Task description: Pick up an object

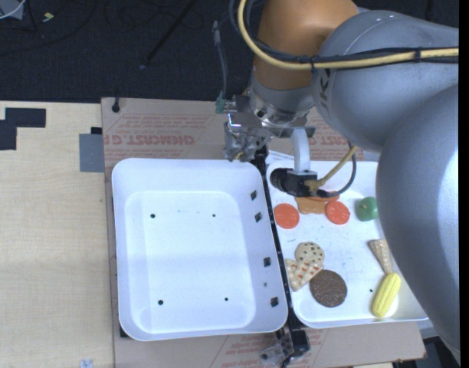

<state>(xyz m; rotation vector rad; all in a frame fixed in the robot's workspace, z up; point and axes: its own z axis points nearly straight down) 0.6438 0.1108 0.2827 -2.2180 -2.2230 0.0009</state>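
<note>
In the camera view, two shallow white plastic bins are seen side by side on a brown cardboard sheet (165, 138) printed with red lettering. The sheet is laid on the pale wooden worktop (43, 244). The left bin (188, 251) is marked by a few small dark dots on its floor.

All the loose objects are found in the right bin (349, 251). Along its far side, an orange oblong piece (311, 205) is flanked by two flat discs: an orange round slice (286, 216) to the left and a red-orange round slice (338, 212) to the right. A small green rounded object (366, 208) is placed just right of the latter. Nearer the middle, two pale checkered waffle pieces (305, 261) are seen touching each other, with a brown round biscuit (328, 288) just beside them on the near side. Towards the right, a pale tapered wedge (381, 253) is set far of a yellow corn cob (385, 295), which is tilted near the bin's near rim.

The grey arm with an orange band (388, 75) is extended in from the right and far side. Its metal gripper (244, 146) is held at the far edge of the bins, over the divide between them, apart from every object. Whether the jaws are open or closed cannot be told.
</note>
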